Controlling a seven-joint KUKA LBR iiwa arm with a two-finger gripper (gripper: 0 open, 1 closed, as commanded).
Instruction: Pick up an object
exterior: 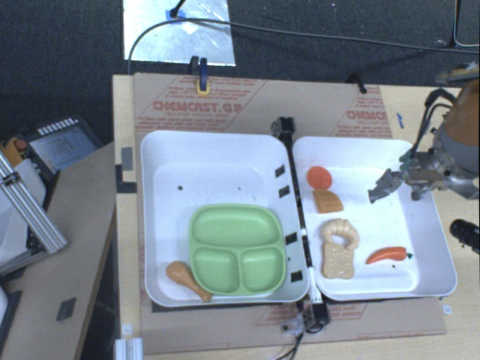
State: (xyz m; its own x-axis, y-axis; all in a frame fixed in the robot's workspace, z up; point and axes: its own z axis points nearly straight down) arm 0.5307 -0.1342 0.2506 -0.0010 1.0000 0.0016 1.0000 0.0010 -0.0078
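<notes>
Surveying: worktop with two white bins side by side, seen from above at a slant.
Left bin: holds a green tray with three compartments, set toward the near wall. A tan drumstick lies at the tray's near left corner, touching or just beside it.
Right bin: holds five items, all in its left and near parts.
Tomato: red and round, near the divider, farthest from the camera of the five.
Orange block: just nearer than the tomato, touching or almost so.
Pretzel: pale and ring-like, below the orange block.
Toast: tan slice, directly against the pretzel's near side.
Chilli: red-orange with a dark stem, lying flat to the right of the toast, apart from it.
Arm: enters from the right, above the right bin's far right side.
Gripper: over bare bin floor, right of the tomato and well apart from it, beyond the chilli.
Fingers: nothing seen between them; spread or pressed together cannot be told.
Clamp: yellow and dark, on the worktop's far edge.
</notes>
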